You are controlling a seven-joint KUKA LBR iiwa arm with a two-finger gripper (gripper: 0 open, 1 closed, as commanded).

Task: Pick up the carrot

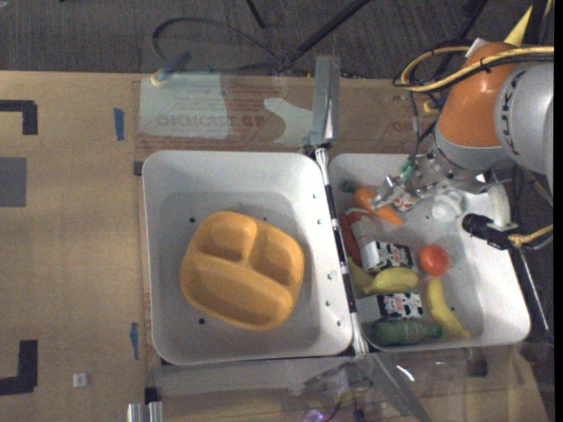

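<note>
- Green vegetable [405, 331] is lying along the right bin's [506, 323] near wall.
- Carrot [376, 206] is resting at the far-left corner, beside the dividing rim.
- Pincer [406, 193] is hovering just beside the carrot; its opening is hidden, so grip cannot be judged.
- Yellow tray [243, 270] is occupying the left bin [167, 236].

We look down on two white bins side by side. The left bin [167, 183] holds a yellow divided plate [243, 269]. In the right bin [501, 319] the gripper [398, 193] sits at the carrot [376, 204], near the top left corner. Below lie a tomato [434, 259], two bananas [387, 280] and milk cartons [388, 255].
</note>
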